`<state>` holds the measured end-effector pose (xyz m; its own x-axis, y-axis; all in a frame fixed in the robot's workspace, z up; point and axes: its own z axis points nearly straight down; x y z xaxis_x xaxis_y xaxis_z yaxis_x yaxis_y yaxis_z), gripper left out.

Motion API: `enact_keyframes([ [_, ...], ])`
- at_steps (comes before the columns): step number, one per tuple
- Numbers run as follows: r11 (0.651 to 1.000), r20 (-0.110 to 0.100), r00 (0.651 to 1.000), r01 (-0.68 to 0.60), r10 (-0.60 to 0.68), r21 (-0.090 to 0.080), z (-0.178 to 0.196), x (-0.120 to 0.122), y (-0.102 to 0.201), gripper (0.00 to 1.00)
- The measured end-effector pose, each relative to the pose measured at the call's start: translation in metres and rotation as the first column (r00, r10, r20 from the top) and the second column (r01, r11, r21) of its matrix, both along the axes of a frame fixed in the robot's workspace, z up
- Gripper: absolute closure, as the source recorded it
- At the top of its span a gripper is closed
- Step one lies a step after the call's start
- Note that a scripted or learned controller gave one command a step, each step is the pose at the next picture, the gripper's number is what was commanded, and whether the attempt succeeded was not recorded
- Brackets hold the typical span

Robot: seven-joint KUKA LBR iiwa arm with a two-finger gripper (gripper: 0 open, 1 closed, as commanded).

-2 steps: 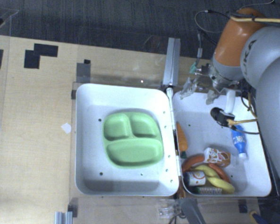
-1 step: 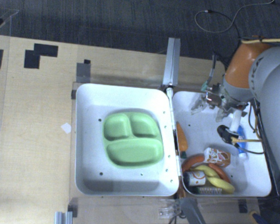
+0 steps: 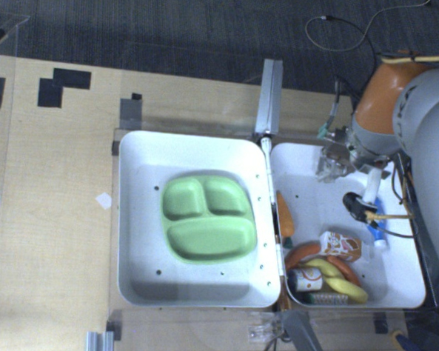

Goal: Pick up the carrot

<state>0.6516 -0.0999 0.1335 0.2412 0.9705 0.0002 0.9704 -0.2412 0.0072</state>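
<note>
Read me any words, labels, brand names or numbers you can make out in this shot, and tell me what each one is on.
No text is legible.
Small carton in the right bin: red and white print, too blurred to read.
Dark can beside the banana: light label, too small to read.
Black shapes on the bench: plain blocks, no characters.

Bins (image 3: 142, 174) white. Divided plate (image 3: 208, 216) pale green. Carrot (image 3: 284, 216) orange. Banana (image 3: 340, 283) yellow. Tabletop (image 3: 47, 198) light wood with black squares (image 3: 62, 86).
</note>
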Motion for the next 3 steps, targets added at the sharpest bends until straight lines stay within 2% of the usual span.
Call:
enact_keyframes([
  [1, 0.996, -0.001, 0.996, 0.087, -0.087, 0.000, 0.074, 0.000, -0.047, 1.00],
  [2, 0.940, -0.003, 0.940, 0.342, -0.342, 0.003, -0.037, -0.015, -0.035, 1.00],
  [3, 0.977, 0.003, 0.977, 0.213, -0.213, 0.001, -0.044, -0.023, 0.013, 1.00],
])
